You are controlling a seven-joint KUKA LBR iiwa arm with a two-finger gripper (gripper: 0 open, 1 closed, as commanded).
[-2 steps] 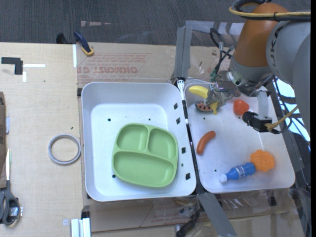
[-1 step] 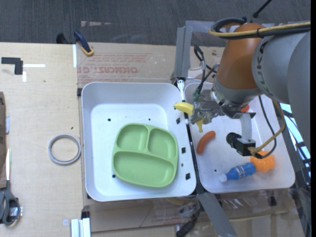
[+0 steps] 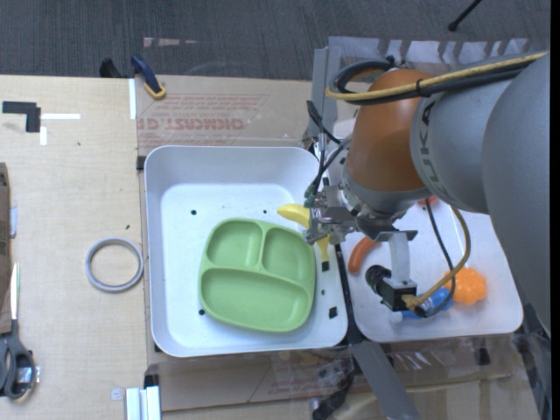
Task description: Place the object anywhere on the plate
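Observation:
A green divided plate [image 3: 258, 276] lies in the left white bin [image 3: 175, 234]. My gripper [image 3: 318, 223] hangs over the bin's right side, just past the plate's upper right corner. A yellow banana-shaped object [image 3: 294, 214] sticks out to the left of the fingers, and a further yellow end shows just below them. The gripper looks shut on this yellow object, held a little above the plate's rim and the wall between the bins. The big orange and grey wrist hides the top of the gripper.
The right bin [image 3: 490, 318] holds an orange sausage-shaped piece [image 3: 360, 254], an orange ball [image 3: 470, 285] and a small blue item [image 3: 437, 301]. On the bench to the left lie a tape ring [image 3: 114, 263] and scissors [image 3: 14, 366]. A blue clamp [image 3: 149, 75] sits at the back.

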